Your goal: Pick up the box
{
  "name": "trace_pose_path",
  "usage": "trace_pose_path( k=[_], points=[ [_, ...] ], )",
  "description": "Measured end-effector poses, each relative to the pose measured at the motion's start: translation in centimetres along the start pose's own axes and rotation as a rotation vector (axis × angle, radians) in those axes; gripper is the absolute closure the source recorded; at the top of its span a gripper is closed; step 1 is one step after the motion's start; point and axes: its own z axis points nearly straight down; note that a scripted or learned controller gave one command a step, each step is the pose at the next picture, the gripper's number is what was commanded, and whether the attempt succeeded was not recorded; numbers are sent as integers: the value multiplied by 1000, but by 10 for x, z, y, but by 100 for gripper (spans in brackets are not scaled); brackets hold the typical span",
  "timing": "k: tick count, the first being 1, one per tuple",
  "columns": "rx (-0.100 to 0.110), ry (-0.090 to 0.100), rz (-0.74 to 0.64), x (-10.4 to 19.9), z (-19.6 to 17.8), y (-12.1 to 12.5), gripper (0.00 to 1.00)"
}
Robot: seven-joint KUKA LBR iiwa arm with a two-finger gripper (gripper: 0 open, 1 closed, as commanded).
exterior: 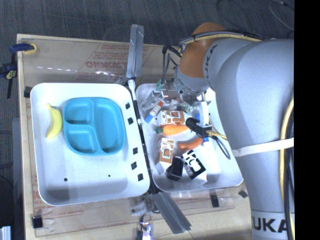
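From the overhead camera you see the left shallow white plastic bin (45,184) with plenty of bare floor: a smooth blue compartment tray (95,125) sits near its middle, and a curved yellow banana (54,121) lies beside the tray, close to the left wall. The right white bin (227,176) is crowded, and the bulky grey arm with its orange band (192,64) covers its far right side, leaving you little open room there. The gripper (177,95) hangs over that bin's upper part among small clutter; whether it is apart or together, you cannot tell. The printed orange-and-white cardboard box (166,150) lies flat near the bin's left wall, below the gripper and apart from it. A smooth orange carrot (175,130) lies between them. A black block (174,169) and a white-and-black patterned piece (192,163) sit just below the box.
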Motion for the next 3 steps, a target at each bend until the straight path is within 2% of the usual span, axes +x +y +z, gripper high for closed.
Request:
trace_pose_path(
  k=[1, 2, 3],
  points=[
    [-9, -20, 72, 19, 14, 4, 0],
    [-2, -9, 64, 25, 9, 5, 100],
    [2, -1, 239, 75, -83, -81, 100]
  ],
)
